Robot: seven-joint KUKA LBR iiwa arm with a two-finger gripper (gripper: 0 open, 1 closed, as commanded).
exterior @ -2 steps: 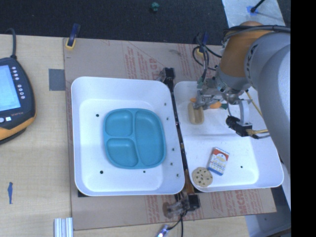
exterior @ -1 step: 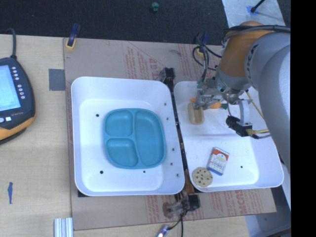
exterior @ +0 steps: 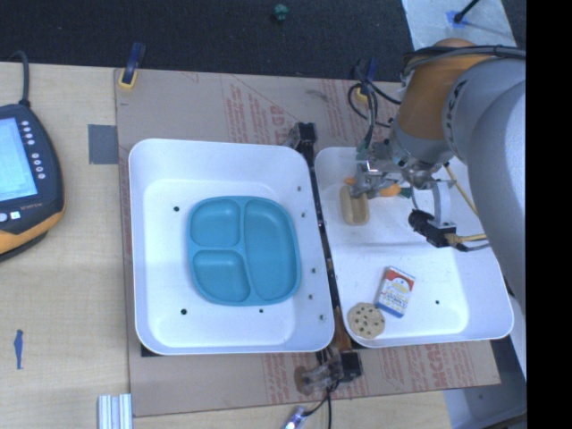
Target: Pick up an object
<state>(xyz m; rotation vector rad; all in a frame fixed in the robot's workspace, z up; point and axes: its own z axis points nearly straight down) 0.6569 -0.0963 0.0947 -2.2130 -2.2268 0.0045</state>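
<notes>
Gripper (exterior: 362, 186) is hanging right over the tan block (exterior: 355, 207) at the back of the right bin (exterior: 474, 315); can't tell if it's gripping yet. Nothing's looking lifted, so I'm guessing the pickup is barely starting.

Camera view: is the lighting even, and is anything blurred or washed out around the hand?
Camera view: lighting is soft and even, shadows faint; the white bins run bright but keep their edges; the blue plate and small box are sharp; the hand sits low over a tan object, its small parts hard to resolve.
</notes>
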